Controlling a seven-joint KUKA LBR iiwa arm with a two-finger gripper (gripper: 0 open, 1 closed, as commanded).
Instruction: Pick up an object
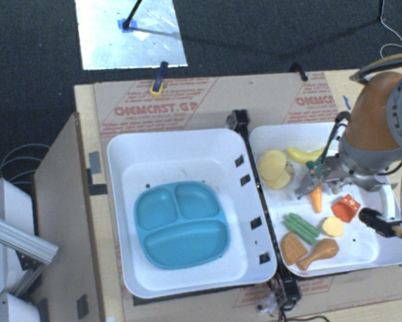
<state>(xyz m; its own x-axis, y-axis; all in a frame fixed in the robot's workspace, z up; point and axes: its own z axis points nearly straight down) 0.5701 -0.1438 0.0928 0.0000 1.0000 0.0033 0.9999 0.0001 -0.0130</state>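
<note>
Camera view, near to far. Nearest, at left: pale wooden bench (62,227) edge, with grey metal framing (14,242) lying beside it.

On bench: brown cardboard sheet (202,96) under two white bins side by side. Left bin (178,148): one blue divided plate (182,223), three compartments. Right bin (379,249): toy foods, seven counted. Near row: one brown drumstick (317,253) touching one brown bread-like piece (292,247); one green bean pod (301,226) just beyond; one small pale yellow piece (332,227); one red piece (346,208). Farther: one orange carrot (317,198), one pale round potato-like lump (274,169), one yellow banana (304,154).

Gripper (317,176) low over middle of right bin, just above carrot's far end, beside banana; cannot tell how far apart, nor whether anything sits in its grasp. Grey arm with orange band (370,116) entering from right.

On cardboard, red print, twice: "CHEMCAST GP".

Far: dark carpet (21,54), one silvery sheet (130,27), black cables (281,36).
</note>
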